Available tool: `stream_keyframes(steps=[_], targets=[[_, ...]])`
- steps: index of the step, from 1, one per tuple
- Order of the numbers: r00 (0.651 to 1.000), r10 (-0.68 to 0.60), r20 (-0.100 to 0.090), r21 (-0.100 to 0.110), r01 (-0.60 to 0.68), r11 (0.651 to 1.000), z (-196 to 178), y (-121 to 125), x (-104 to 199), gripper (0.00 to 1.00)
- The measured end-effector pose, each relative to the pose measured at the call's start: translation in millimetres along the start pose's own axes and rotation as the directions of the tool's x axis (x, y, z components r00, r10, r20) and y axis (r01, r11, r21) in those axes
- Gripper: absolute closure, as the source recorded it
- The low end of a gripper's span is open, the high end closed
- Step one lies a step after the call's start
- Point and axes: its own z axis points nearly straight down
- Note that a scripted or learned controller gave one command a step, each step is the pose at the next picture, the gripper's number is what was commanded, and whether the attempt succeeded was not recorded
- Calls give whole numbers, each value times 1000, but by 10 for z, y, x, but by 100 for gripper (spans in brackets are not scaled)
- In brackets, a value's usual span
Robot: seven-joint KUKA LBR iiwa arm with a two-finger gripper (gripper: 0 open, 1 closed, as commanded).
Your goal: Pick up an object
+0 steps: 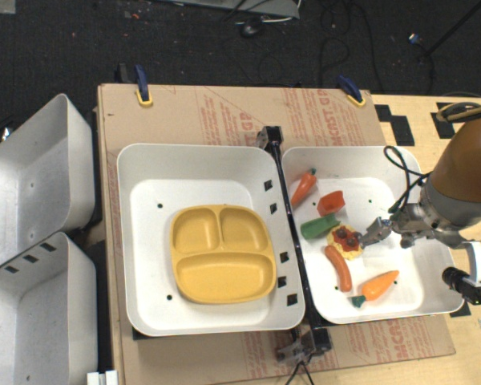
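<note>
While nothing is yet lifted, the step in hand looks like settling on one toy food item and closing on it cleanly. Starting at the left, the left bin point(136, 215) holds a yellow divided plate point(222, 253) lying flat in its middle; it is broad and shallow, a poor target for two fingers, so I would leave it alone. Across the divider, the right bin point(401, 295) carries the likelier picks: an orange-red pepper point(304, 187) near the top, a red piece point(330, 202) beside it, a green pepper point(318, 228) below, then a small yellow and red piece point(345, 240), a sausage point(339, 268) slanting down from it, and a carrot point(378, 285) nearer the front wall. Farther right, the end effector point(374, 233) sits low in the bin just beside the yellow and red piece; whether it is spread or closed I cannot tell, and nothing is visibly between it. That piece touches the sausage and lies close to the green pepper, so a good grasp needs to centre on it alone and come straight down, or the neighbours may be nudged. The carrot lies more apart and may be the easier pick.
</note>
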Motion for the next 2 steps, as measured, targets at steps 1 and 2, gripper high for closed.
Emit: stream_keyframes(steps=[1,2], targets=[[1000,0,2,-7,0,1000,297,15,-14,0],[1000,0,4,-11,0,1000,201,21,-8,100]])
